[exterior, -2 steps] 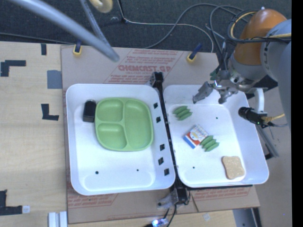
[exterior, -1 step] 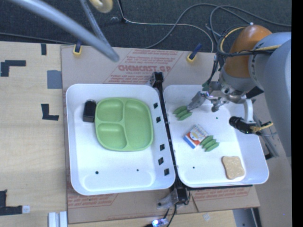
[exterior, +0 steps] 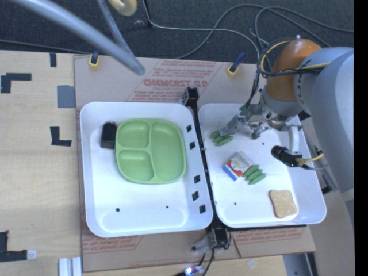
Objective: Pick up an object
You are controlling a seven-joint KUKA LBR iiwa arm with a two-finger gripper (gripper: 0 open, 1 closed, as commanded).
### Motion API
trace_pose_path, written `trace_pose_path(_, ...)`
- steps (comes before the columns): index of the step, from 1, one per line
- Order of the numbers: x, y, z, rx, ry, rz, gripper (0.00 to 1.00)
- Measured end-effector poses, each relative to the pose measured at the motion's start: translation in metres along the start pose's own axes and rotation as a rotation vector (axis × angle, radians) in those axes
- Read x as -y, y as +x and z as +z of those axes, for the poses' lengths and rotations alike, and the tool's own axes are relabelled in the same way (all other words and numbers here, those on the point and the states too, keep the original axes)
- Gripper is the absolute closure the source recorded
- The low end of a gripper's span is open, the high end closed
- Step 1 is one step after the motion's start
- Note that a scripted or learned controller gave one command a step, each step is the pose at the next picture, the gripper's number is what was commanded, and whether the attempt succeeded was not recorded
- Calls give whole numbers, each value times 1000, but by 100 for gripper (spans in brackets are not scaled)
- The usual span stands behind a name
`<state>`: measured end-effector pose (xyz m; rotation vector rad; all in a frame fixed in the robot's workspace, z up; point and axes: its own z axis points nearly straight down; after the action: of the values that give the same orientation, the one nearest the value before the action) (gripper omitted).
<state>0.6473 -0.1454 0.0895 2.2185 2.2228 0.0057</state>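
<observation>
My gripper (exterior: 241, 131) is low in the far part of the right bin (exterior: 310, 214), open, with nothing between its fingers. Its left fingertip is right next to a green pea pod (exterior: 219, 137) near the bin's left wall. Closer to the front lie a small red, white and blue box (exterior: 236, 166), a second green pod (exterior: 255, 175) touching that box, and a slice of toast (exterior: 283, 203) at the front right.
The left bin (exterior: 103, 211) holds a green divided plate (exterior: 151, 150) and a small black block (exterior: 108, 135) to the plate's left. A black cable end (exterior: 286, 154) hangs by the arm over the right bin. A divider rail (exterior: 198, 154) separates the two bins.
</observation>
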Motion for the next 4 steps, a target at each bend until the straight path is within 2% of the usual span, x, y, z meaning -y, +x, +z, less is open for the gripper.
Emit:
trace_pose_path(1, -5, 3, -16, -2, -15, -3, 100)
trace_pose_path(2, -8, -3, -60, 2, 4, 0, 100)
trace_pose_path(3, -17, 0, -116, 2, 1, 0, 100)
trace_pose_path(4, -18, 0, -141, 2, 2, 0, 100)
